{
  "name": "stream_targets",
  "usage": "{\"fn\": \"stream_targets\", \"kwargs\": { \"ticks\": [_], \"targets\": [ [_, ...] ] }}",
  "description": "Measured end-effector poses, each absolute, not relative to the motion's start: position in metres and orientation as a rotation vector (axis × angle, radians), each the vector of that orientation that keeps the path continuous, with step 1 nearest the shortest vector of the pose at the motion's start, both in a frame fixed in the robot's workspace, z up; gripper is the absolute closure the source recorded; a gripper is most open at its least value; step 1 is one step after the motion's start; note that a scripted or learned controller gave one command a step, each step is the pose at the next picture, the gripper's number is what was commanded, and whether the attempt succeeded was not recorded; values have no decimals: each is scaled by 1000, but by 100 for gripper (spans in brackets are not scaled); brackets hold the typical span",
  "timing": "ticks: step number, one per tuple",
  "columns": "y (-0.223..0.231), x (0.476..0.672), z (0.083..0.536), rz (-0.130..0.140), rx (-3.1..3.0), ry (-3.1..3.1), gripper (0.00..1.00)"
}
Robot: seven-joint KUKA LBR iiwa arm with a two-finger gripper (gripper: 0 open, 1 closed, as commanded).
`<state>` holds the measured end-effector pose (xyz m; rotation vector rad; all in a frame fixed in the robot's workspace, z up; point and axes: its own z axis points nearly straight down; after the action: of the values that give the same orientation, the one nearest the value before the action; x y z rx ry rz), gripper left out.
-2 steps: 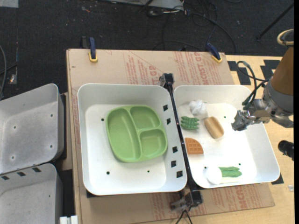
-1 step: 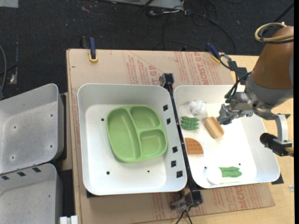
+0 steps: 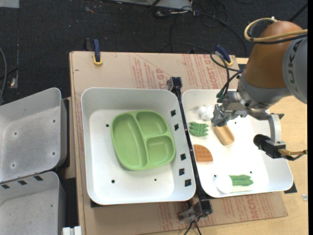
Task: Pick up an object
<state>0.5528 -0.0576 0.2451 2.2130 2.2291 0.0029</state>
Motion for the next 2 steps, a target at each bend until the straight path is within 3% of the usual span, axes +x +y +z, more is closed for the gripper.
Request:
{"fn": "stream_targets", "kwargs": {
  "ticks": [2],
  "targets": [
    [49, 609, 247, 6, 2211, 2229, 100]
  ]
}}
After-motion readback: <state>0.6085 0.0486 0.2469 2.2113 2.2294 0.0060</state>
